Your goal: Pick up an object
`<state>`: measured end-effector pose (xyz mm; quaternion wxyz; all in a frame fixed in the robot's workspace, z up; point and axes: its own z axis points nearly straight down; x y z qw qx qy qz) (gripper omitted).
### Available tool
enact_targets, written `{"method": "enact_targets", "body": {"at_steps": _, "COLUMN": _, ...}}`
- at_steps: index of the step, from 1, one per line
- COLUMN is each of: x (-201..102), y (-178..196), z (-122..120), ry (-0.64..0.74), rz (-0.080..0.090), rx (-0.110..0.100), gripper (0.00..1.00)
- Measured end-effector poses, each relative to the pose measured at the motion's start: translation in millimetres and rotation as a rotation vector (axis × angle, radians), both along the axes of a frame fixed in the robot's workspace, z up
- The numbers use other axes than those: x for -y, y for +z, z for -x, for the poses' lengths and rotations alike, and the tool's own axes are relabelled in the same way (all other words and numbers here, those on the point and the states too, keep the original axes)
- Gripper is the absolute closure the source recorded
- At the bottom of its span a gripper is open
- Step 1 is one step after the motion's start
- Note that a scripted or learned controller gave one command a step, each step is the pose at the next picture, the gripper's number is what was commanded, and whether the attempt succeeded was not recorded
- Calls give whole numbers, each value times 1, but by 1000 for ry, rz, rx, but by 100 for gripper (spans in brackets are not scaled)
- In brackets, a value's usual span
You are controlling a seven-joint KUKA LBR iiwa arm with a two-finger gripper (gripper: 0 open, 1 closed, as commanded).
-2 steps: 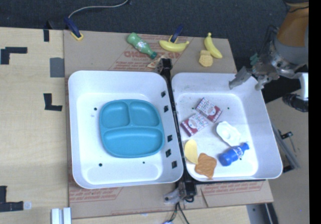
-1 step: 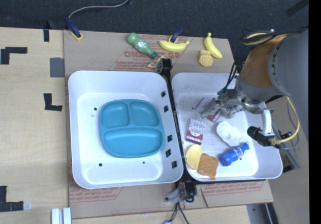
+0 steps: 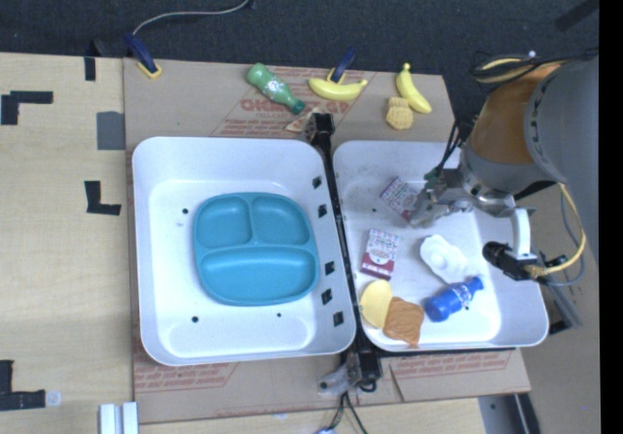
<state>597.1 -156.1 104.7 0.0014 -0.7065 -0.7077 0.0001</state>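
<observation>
Your gripper (image 3: 421, 211) sits low in the right bin (image 3: 506, 330), just beside the small red-and-white packet (image 3: 397, 197) near the bin's upper middle; you cannot tell from here how it is set. That packet looks light, flat and crinkly, so it will likely slide or buckle; take it across a short edge. A second packet (image 3: 380, 253) lies nearer the divider. The white bottle (image 3: 443, 257) and blue bottle (image 3: 454, 298) look rigid, rounder and easier to pinch mid-body.

No legible text. Red print on cardboard sheet (image 3: 255, 117) and on packets (image 3: 381, 253) too blurred to read.
</observation>
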Motion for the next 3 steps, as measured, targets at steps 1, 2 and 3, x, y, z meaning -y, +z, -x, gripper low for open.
{"method": "enact_targets", "body": {"at_steps": 1, "x": 0, "y": 0, "z": 0, "ry": 0, "rz": 0, "rx": 0, "gripper": 0}}
{"method": "enact_targets", "body": {"at_steps": 2, "x": -44, "y": -19, "z": -54, "ry": 1, "rz": 2, "rx": 6, "gripper": 0}}
{"method": "enact_targets", "body": {"at_steps": 3, "x": -44, "y": -9, "z": -54, "ry": 2, "rz": 3, "rx": 5, "gripper": 100}}
